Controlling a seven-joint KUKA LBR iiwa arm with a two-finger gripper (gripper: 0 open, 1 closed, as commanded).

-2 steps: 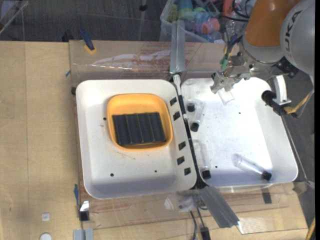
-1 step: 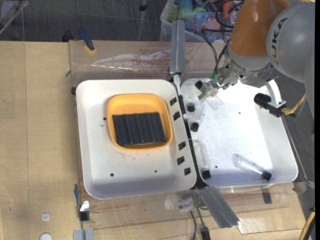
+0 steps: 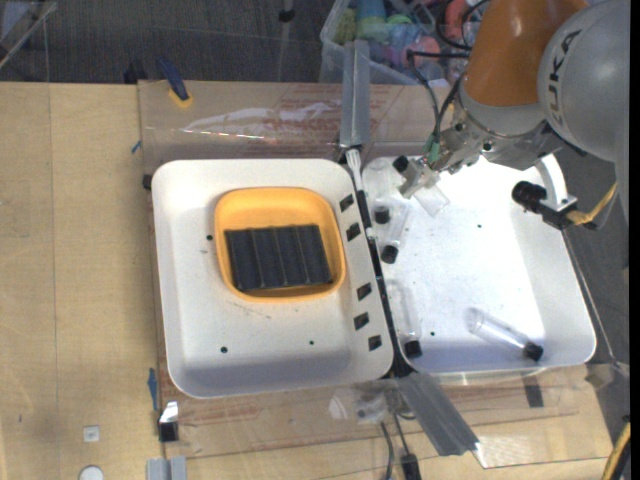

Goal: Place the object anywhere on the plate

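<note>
Grey two-finger gripper (image 3: 418,180) hovering at right bin's (image 3: 560,298) 11 o'clock; jaw state unclear, possibly pinching clear item. Orange square plate (image 3: 228,211) holding black ridged block (image 3: 278,257); placing pending.

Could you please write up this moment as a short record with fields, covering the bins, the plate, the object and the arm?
left bin: holds an orange plate
plate contents: a dark ribbed rectangular block lying flat in it
right bin: holds a clear tube with a dark cap near its front right corner
arm: reaches in from the right, over the right bin's far side
claw: above the right bin's far left corner, apart from the tube
task state: tube not yet on plate
</note>
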